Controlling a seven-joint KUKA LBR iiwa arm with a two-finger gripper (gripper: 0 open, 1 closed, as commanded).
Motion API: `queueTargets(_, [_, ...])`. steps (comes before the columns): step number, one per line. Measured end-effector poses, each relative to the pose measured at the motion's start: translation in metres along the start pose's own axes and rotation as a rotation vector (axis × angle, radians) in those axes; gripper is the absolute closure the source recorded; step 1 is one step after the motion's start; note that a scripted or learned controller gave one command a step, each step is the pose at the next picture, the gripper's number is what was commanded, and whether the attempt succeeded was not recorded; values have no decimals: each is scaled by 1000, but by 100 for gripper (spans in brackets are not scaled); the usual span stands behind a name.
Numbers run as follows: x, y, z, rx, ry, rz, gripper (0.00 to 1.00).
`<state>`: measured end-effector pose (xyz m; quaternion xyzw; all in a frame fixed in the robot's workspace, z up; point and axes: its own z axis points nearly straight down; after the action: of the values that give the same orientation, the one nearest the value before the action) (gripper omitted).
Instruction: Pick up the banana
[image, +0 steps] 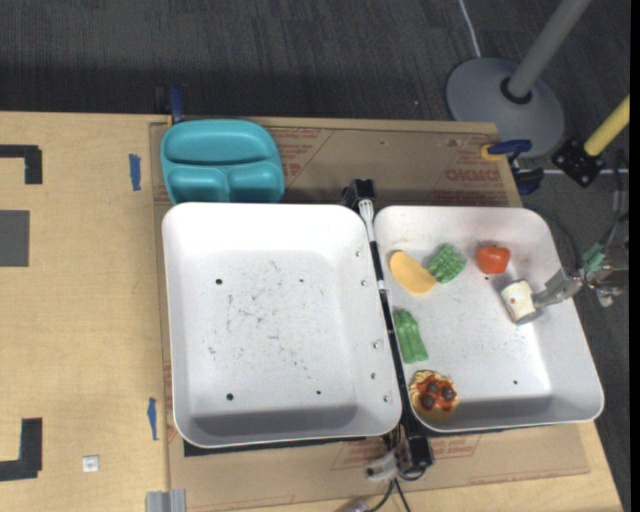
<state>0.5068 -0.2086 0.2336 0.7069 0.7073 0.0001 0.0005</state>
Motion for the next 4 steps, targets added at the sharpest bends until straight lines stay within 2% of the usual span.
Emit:
queueTargets(1, [24,-27,149,1,3,-25,0])
queueTargets(2, [104,-26,148,-2,2,-400,0])
queueTargets(3, [222,-26,49,-4,-1,-1063,0])
queueTargets(4, [321,-27,143,-2,2,-1069,0])
